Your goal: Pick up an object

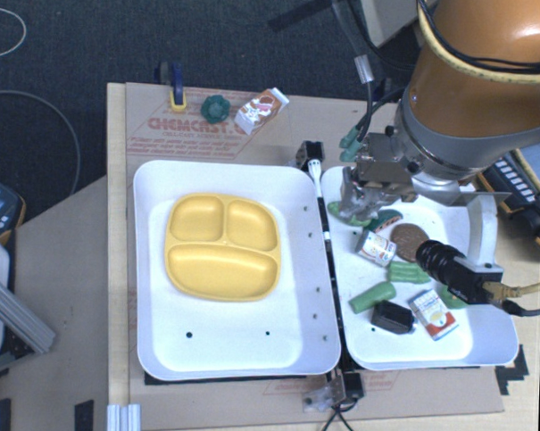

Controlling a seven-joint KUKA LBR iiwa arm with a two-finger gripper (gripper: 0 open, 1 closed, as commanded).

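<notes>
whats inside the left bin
The left bin holds a yellow divided plate; its three compartments look bare. Whatever lies beneath the plate is covered.

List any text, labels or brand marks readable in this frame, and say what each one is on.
"CHEMCAST": large red lettering on the brown board behind the bins; my best reading, the letters are faint.
Smaller red lines under it: too blurred to read.
Small carton on the board: print too small to read.
Small can in the right bin: label unreadable.
Red and white packet: print unreadable.
</notes>
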